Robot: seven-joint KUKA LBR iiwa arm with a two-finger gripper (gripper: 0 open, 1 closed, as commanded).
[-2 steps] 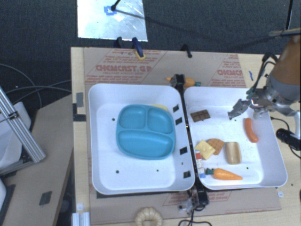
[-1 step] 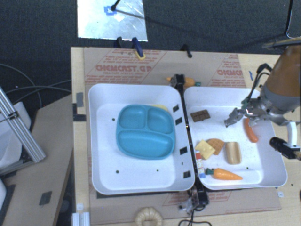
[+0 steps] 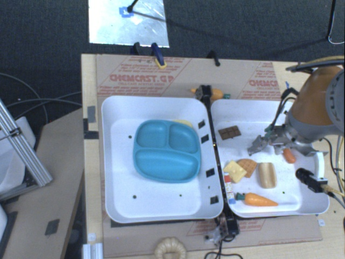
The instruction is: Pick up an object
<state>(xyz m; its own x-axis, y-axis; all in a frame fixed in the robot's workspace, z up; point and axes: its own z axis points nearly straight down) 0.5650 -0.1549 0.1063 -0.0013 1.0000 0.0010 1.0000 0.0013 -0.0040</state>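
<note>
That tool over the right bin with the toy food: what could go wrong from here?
The tool hangs over bare floor of the right bin, between the chocolate bar and the waffle, so it might well close on nothing. The waffle, cheese and bread lie crowded together, so a grab there may shove a neighbour.

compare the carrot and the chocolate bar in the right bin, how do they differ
The carrot is orange and tapered, pointing right; the chocolate bar is dark brown, flat and rectangular. The carrot lies at the front edge of the right bin, while the chocolate bar lies farther back, near the divider. The carrot looks a little longer than the chocolate bar. Both lie flat in the same bin, apart from the gripper.
</note>
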